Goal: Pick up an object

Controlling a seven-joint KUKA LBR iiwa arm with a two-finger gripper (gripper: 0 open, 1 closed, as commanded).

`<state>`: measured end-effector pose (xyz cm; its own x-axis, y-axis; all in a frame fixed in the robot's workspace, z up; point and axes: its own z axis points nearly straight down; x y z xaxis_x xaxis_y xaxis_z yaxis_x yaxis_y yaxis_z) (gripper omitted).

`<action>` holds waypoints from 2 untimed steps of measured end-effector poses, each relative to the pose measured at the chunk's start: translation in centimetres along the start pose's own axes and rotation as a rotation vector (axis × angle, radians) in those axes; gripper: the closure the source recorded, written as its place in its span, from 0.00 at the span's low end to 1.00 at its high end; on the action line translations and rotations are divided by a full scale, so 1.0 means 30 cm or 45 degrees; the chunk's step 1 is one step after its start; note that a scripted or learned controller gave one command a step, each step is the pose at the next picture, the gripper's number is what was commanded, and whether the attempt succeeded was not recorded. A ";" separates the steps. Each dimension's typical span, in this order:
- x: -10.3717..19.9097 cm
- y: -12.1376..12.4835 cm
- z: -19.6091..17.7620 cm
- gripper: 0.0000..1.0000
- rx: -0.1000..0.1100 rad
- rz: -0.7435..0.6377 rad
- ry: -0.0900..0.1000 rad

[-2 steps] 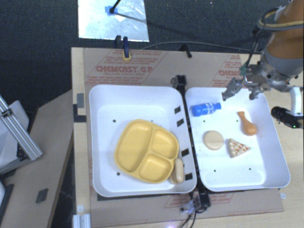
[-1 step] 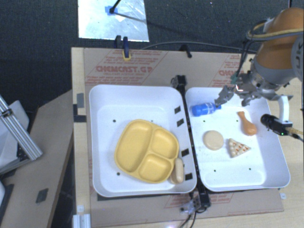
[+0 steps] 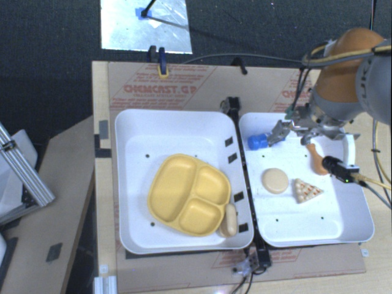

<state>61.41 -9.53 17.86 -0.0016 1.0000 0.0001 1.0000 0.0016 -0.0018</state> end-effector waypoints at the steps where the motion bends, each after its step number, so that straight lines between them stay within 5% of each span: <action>1: 0.010 -0.028 0.155 0.00 0.002 0.000 0.001; 2: 0.008 -0.022 0.109 1.00 -0.007 0.000 -0.001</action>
